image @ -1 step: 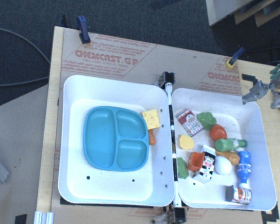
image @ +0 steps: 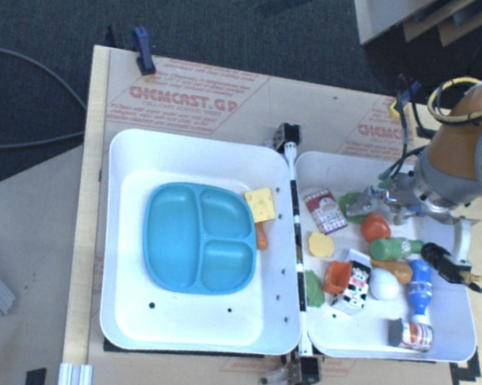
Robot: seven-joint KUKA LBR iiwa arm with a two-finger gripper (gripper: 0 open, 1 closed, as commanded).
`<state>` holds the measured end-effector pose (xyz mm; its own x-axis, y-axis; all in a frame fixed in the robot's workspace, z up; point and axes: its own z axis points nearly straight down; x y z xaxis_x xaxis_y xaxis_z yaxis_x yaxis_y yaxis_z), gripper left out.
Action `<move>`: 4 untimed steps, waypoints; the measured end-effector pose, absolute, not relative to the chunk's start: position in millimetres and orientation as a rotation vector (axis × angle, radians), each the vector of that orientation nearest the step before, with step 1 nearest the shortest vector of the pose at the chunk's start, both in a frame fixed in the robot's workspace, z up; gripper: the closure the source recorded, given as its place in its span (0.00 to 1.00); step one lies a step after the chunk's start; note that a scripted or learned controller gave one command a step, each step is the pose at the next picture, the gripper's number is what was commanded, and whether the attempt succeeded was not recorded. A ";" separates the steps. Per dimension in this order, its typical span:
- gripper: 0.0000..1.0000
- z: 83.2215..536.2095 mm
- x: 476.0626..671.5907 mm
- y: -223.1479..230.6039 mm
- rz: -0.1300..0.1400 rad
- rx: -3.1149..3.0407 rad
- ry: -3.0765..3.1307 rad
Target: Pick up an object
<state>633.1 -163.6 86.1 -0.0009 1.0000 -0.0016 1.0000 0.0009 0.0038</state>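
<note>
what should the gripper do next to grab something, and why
Probably lower straight down a little. The gripper sits at the back of the right bin, just above the red tomato-like toy and beside the green toy. Nothing shows between its fingers, so it likely has yet to reach an object.

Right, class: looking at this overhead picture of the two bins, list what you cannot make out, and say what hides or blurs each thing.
- End effector, camera view: small and seen from above against the toy pile; open or shut cannot be told.
- Orange toy in the left bin: mostly hidden by the blue tray and the yellow block.
- Small can: label too small to read.
- Green toy: partly hidden by the right bin's rim.
</note>
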 end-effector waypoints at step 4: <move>0.00 85.3 642.6 -108.3 0.003 2.220 2.222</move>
